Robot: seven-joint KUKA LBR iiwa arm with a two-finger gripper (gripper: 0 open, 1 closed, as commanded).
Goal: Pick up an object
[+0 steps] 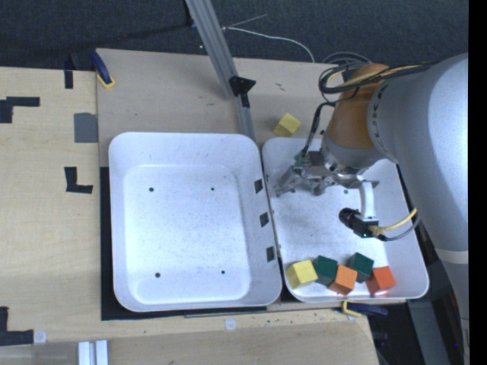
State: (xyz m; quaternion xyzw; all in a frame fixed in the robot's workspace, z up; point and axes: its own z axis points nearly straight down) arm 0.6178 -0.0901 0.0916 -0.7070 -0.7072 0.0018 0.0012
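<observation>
A: Any writing or brand marks to read?

B: None that can be made out. The bench (46,204) carries black tape marks and a grey patch, but no letters.

A: Where is the claw?

B: The gripper (300,179) hangs over the upper part of the right bin (411,280), close to the wall shared with the left bin (122,219). Its metal fingers are too small and blurred against the white floor; I cannot tell how far apart they stand, and I see nothing between them.

A: And the things to pick?

B: They lie clustered along the right bin's near edge, well apart from the claw: a yellow block (302,272), a dark green block (326,267), an orange block (345,279), a second green block (361,265) and a red-orange block (381,279), packed close, some touching. Another yellow cube (288,125) sits outside the bins on the bench, just beyond the right bin's far rim, near the orange band (351,120)
</observation>
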